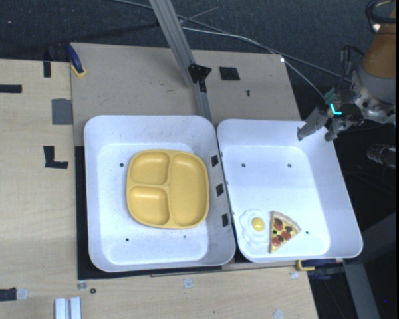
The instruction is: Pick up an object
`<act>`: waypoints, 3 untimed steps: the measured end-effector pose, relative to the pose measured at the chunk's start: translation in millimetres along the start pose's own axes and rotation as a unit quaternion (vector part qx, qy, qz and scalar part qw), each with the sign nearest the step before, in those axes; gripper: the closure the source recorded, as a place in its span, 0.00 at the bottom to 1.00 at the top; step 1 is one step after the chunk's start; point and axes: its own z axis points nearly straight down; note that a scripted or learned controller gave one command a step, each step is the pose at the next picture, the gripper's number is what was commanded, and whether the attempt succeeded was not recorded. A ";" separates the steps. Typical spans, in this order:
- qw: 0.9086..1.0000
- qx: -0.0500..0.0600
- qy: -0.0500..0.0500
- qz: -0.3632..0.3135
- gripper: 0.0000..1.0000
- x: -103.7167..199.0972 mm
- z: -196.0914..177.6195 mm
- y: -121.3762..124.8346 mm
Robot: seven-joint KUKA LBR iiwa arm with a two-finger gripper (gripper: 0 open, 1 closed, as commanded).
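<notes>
Two white bins sit side by side on the bench. The left bin (pixel 100 178) holds a yellow divided plate (pixel 167 188), three compartments, lying flat at its centre. The right bin (pixel 332 198) holds a fried egg (pixel 255 226) and a pizza slice (pixel 282 230) at its 6 o'clock edge, just beside each other, the egg toward 9 o'clock of the slice. The arm enters from 3 o'clock; its gripper (pixel 314 129) hangs over the right bin's 1 o'clock corner, above the rim. The two fingers stand apart, released, with nothing between them. Egg and slice lie well apart from the jaws, toward 7 o'clock of them, across the bin's bare floor. The plate lies farther off, toward 8 o'clock.
</notes>
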 end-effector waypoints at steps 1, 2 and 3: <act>1.000 -0.002 -0.001 0.000 0.00 0.0 -1.9 0.9; 1.000 0.000 0.000 0.000 0.00 3.6 42.3 -2.0; 1.000 0.001 0.000 0.000 0.00 11.6 101.7 -8.6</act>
